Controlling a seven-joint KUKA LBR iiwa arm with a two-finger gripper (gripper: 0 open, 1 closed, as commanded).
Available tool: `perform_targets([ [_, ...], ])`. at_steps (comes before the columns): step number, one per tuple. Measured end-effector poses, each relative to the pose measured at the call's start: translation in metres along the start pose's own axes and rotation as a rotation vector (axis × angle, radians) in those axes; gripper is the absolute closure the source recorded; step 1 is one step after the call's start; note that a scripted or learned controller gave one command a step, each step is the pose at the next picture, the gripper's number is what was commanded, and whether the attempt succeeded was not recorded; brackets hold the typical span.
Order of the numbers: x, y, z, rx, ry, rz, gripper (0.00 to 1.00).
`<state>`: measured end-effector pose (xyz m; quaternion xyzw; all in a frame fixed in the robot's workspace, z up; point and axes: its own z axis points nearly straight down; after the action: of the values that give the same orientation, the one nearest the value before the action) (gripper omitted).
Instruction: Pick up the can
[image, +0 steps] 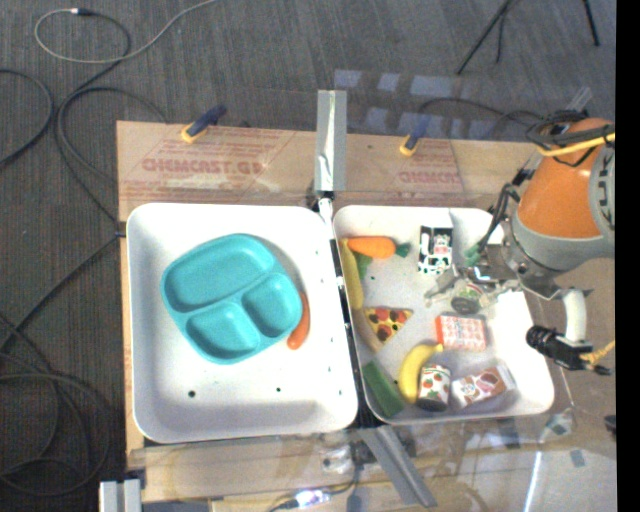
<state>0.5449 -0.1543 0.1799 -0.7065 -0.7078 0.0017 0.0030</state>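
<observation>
- Hovering over the right bin (520, 395), the gripper (468, 285) sits well apart from the can (433, 387); its grasp state cannot be told.
- Crowding by the banana (412, 366) and box (483, 385) could cause a wrong pick.

arm (560, 215): grey | orange band | pincer (462, 283): metallic, two-fingered

can (433, 387): small, short cylinder, white label with red and green print, dark top rim. Sat in the right bin, near the front edge, roughly mid-width. Looked upright or slightly tilted, hard to tell at this res. Touching the yellow banana on its left, boxy red-and-white pack just beside it on the right.
</observation>
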Motion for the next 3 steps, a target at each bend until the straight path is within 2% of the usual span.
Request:
perform_targets([
  [1,-0.0539,0.0233,0.083,-0.005,0.003,0.031,0.0],
  [2,-0.0531,0.0227,0.0787,0.001,0.004,0.031,1.0],
  [3,-0.0533,0.0226,0.0787,0.001,0.004,0.031,0.0],
])
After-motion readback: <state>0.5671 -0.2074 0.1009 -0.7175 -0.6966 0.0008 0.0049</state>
